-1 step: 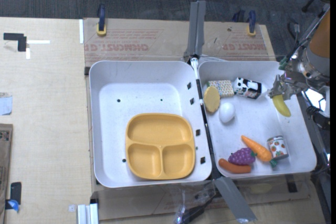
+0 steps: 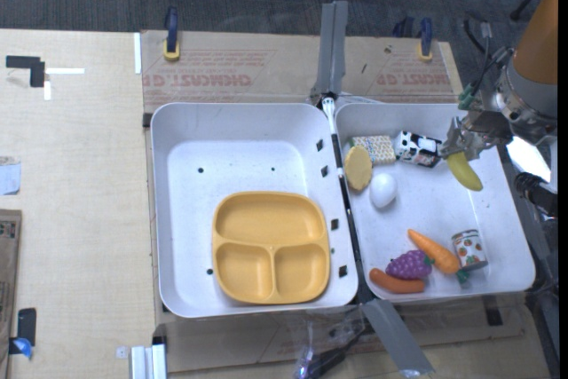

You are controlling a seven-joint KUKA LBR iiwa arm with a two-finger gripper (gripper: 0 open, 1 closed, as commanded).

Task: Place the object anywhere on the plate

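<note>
The yellow three-compartment plate [image 2: 271, 255] lies in the left bin [image 2: 177, 191], toward its front. My gripper [image 2: 456, 150] hangs over the right bin's [image 2: 506, 217] far right side. A yellow banana [image 2: 465, 172] slants down and to the right from its tips, and the fingers look shut on the banana's upper end. The grey arm with its orange band comes in from the right edge above it.
The right bin holds a black-and-white cow toy [image 2: 415, 146], a cracker [image 2: 377, 148], a pale yellow slab [image 2: 358, 167], a white egg [image 2: 382, 190], a carrot [image 2: 433, 249], a small can [image 2: 468, 248], purple grapes [image 2: 408, 264] and a sausage [image 2: 397, 281]. A raised divider [image 2: 337, 182] separates the bins.
</note>
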